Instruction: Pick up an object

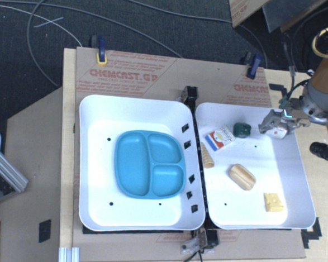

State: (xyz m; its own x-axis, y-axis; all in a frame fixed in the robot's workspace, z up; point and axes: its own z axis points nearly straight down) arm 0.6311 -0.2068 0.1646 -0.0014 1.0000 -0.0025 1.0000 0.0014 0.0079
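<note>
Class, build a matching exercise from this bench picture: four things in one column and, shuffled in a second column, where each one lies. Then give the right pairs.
Things
1. blue divided plate
2. dark green object
3. yellow block
4. gripper

Places
A. near right corner of the right bin
B. over the right bin's far right edge
C. middle of the left bin
D. far part of the right bin, left of the gripper

Pairs: 1-C, 2-D, 3-A, 4-B

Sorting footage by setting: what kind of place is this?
Probably a robotics lab: two white bins clamped to a board, loose cables on dark carpet, and a gripper over small test objects.
</note>
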